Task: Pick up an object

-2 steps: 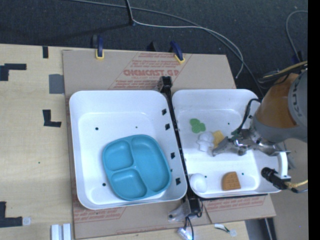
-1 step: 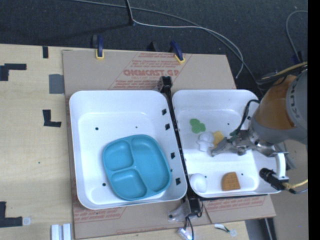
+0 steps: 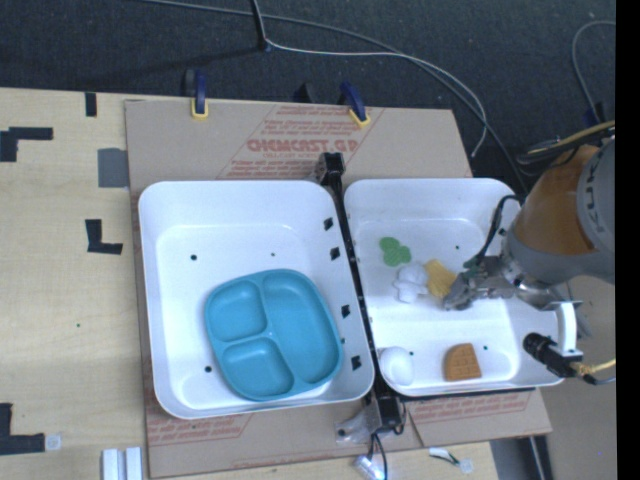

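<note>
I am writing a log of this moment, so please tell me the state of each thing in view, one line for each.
Blue divided plate: lying flat in the left bin, nothing on it.
Green piece: loose in the right bin.
White piece: loose, beside the yellow piece.
Brown piece: loose near the front wall.
White ball: loose, front corner.
Gripper: low, at the yellow piece.

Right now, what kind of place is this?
Probably a robotics lab bench: two white bins clamped on cardboard, a robot arm reaching in, loose cables, and small toy items like a blue plate.
</note>
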Controlling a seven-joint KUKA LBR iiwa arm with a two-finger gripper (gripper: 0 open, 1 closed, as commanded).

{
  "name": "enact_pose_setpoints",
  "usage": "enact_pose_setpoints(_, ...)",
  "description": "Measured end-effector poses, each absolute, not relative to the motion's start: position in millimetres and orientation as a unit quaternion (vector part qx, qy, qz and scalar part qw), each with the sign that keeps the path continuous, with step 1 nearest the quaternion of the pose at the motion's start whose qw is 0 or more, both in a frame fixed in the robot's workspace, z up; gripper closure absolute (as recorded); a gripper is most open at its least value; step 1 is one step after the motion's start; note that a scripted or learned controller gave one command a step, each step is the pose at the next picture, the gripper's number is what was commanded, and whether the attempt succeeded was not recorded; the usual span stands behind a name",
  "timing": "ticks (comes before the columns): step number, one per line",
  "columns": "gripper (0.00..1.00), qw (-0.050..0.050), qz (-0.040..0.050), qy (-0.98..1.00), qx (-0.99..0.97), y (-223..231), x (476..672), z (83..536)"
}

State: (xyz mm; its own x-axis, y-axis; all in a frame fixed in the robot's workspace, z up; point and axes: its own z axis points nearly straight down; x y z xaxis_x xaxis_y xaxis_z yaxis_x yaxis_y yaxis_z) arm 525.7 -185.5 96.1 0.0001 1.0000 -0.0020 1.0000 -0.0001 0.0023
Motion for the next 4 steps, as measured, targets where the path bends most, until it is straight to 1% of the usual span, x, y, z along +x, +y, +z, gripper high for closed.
enact_pose_setpoints(1,1.0,0.001,0.0005,0.707,0.707,-195.5,524.3,150.3)
enact_pose_setpoints(2,1.0,0.002,0.0013,0.708,0.707,-187.1,522.0,207.6)
enact_pose_setpoints(3,1.0,0.0,0.0002,0.707,0.707,-187.0,522.3,221.1)
enact_pose_setpoints(4,1.0,0.0,0.0003,0.709,0.705,-139.7,543.4,229.8)
